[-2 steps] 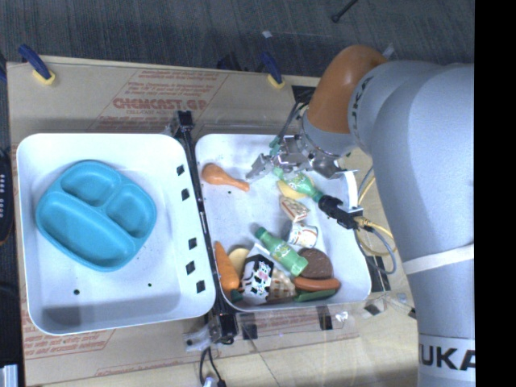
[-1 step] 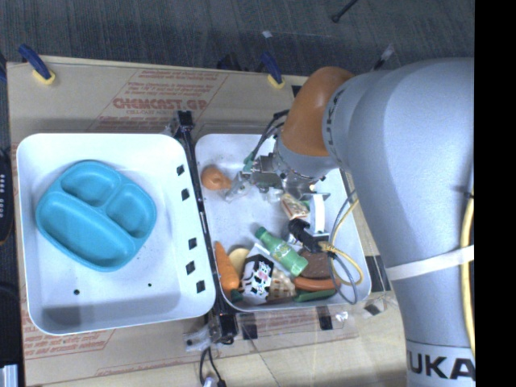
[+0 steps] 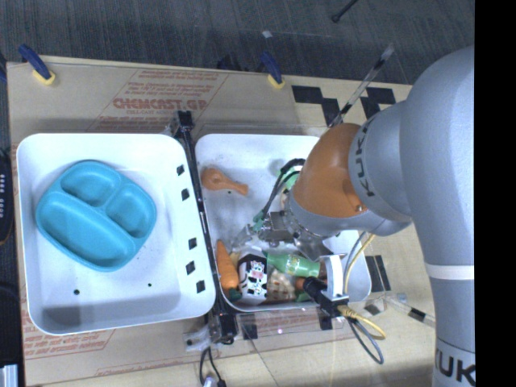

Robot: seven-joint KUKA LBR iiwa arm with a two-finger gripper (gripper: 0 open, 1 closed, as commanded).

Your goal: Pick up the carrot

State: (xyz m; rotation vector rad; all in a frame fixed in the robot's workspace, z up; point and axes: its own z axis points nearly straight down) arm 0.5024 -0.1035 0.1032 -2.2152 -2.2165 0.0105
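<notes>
Bulky grey arm point(image 3: 427, 143) with an orange band point(image 3: 330, 176), black KUKA lettering, trailing cables.

The carrot point(image 3: 227, 267) lies against the right bin's left wall point(image 3: 201, 216), crowded by the cow toy point(image 3: 255, 276); far-left bin floor is free.

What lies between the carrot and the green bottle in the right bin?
In the camera view, a black-and-white cow toy lies between the carrot and the green bottle, close against both.
</notes>
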